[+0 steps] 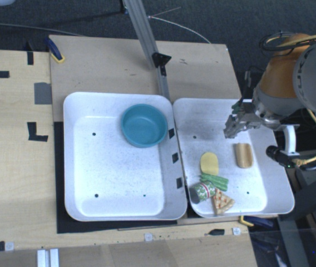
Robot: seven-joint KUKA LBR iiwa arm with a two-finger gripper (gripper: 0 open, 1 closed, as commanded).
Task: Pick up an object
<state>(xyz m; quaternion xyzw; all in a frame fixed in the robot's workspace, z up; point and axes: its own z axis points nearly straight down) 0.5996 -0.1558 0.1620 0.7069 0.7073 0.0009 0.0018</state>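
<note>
Colours shown: both bins, left [85,166] and right [263,196], white with fine dark speckling; bowl [143,125] teal blue; arm [289,77] grey with an orange band. Just below the grey gripper [235,128]: a tan-brown bread roll [243,154], a yellow piece [209,162], a green item [214,181], an orange-tan pizza slice [221,201], and a can [201,192] in green, white and red.
</note>
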